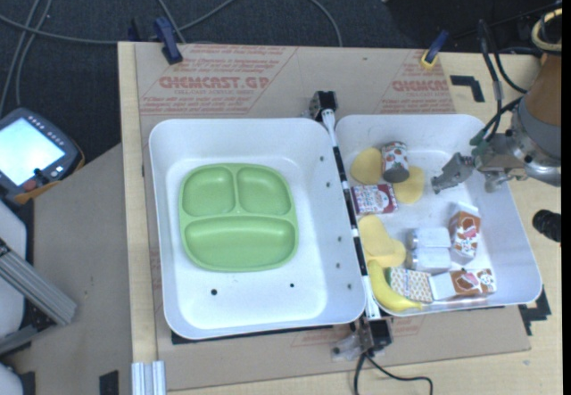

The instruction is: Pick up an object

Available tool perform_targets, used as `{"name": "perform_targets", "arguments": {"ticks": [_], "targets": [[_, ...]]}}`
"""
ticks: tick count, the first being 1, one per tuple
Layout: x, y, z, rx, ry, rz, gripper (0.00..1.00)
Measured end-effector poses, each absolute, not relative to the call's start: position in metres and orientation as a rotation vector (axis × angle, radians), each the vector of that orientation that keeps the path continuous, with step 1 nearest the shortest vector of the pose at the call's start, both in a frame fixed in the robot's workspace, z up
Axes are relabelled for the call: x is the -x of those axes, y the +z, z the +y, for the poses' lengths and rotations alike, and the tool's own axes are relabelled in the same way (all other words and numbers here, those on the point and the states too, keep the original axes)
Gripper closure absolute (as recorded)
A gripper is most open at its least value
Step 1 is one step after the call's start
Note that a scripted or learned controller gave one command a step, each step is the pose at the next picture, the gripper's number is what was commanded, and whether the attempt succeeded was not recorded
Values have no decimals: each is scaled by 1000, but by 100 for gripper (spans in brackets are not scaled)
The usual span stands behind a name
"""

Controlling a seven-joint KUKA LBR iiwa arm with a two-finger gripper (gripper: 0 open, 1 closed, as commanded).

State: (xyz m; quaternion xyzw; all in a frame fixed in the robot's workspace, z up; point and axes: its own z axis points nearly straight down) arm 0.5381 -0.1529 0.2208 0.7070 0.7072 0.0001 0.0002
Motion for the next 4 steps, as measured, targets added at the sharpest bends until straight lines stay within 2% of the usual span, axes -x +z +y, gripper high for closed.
{"name": "perform_targets", "arguments": {"ticks": [1,2,3,4], "targets": [[-543,172,-125,-2222,-1,2224,0],[-522,85,-115,-2220,3,2219,0],[-646,83,-104,-2228,-10,2225,0],[-648,97,-105,-2224,-10,2222,100]]}}
